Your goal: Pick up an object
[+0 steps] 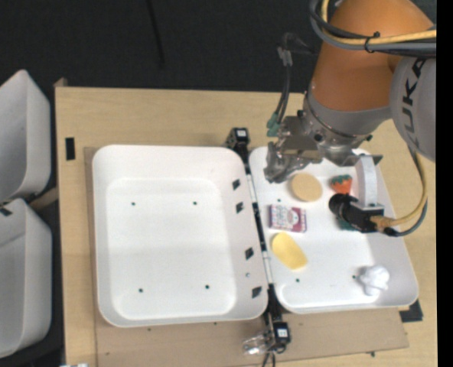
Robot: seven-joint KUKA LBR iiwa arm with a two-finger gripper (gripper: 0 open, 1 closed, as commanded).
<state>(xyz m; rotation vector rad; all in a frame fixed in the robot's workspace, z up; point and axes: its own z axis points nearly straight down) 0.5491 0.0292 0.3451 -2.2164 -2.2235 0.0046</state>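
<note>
Left bin (165, 235), well to the view-left of the pincer (276, 168): bare floor, ample open room. Pincer sits over the right bin (330, 281), close against that bin's left rim near its far corner. How far open it is cannot be told from this angle, and nothing is seen in its hold. Pink packet (287, 218) lies just in front of it and a yellow oval (289, 251) further in front. Tan disc (306, 187) lies just beside it to the right, with a small red piece (341, 181) beyond. White wad (374, 279) is well apart at the near right corner. Risk: a descent here may strike the rim or close on bare floor, since no item appears directly beneath. The flat disc may slip a pinch. Tight leftward, freer rightward.
</note>
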